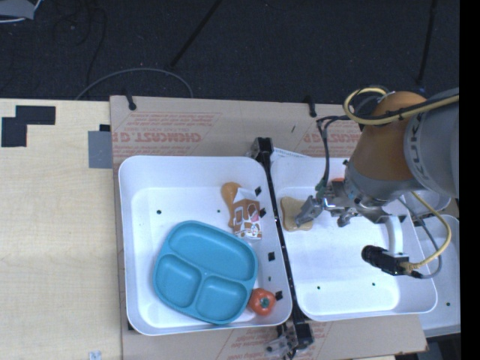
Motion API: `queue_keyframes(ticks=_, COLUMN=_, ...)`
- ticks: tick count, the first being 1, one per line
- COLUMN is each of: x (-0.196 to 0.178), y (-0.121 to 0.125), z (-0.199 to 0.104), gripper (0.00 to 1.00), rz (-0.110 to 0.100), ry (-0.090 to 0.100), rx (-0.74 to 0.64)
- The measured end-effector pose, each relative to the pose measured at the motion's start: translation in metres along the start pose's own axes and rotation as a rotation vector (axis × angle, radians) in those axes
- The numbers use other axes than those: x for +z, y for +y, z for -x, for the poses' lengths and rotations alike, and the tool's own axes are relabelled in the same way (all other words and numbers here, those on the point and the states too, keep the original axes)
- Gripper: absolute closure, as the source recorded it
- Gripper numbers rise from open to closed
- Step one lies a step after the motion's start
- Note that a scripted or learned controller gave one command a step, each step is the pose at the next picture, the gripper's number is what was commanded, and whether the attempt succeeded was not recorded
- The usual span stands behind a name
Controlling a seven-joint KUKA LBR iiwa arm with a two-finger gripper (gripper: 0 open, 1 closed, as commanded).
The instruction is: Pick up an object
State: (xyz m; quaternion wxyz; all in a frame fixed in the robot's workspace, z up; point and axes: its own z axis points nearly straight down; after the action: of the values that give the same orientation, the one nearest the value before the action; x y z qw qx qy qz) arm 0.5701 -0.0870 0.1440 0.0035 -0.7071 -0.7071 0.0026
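Your gripper point(306, 214) sits low in the right bin point(352, 295), its tip touching or just over a tan, flat object point(291, 214) near the divider point(271, 216) between the bins. You cannot tell from this view how far the hand is open, nor whether it has hold of anything. Judged step: the approach or closing on that tan object. Beyond the gripper, across the divider, the left bin point(139, 201) holds a blue sectioned tray point(204, 270), a printed packet point(246, 220), a brown piece point(229, 193) and a small red tomato-like object point(262, 301). Next you need a confirmed grasp, then a straight lift.
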Motion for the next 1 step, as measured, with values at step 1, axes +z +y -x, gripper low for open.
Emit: queue_keyframes(ticks=1, x=0.054, y=-0.0011, z=-0.0012, gripper=0.0, rz=0.0, ry=0.0, rx=0.0)
